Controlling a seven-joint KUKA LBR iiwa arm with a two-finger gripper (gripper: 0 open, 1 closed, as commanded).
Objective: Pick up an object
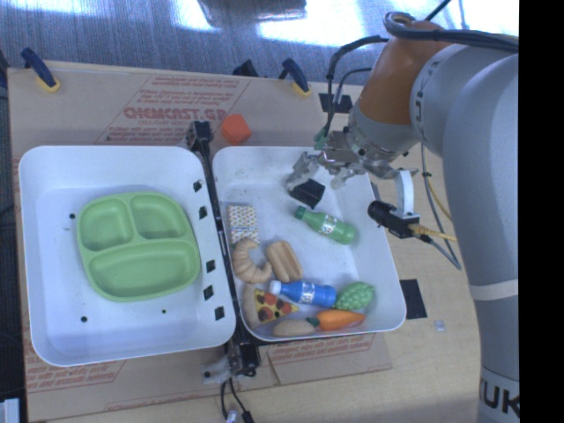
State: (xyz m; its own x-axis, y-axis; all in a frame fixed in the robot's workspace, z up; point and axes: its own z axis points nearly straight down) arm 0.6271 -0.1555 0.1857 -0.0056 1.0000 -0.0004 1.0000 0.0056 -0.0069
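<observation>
My gripper [306, 181] hangs over the far part of the right bin [388, 263], open, with nothing between its fingers. Just below and to its right lies a green bottle [326, 226] on its side, apart from the fingertips. Nearer the front of the bin lie a blue bottle [304, 291], a ring-shaped pastry [248, 261], a tan bread roll [284, 260], a green knobbly fruit [354, 296], a carrot [336, 320] and a pizza slice [270, 307]. A patterned packet [241, 222] lies against the bin's left wall.
The left bin [44, 174] holds a green divided plate [137, 243]. An orange block [234, 129] sits on the cardboard behind the bins. Blue clamps [40, 69] grip the bench's far edge. Cables [432, 227] trail off the wrist on the right.
</observation>
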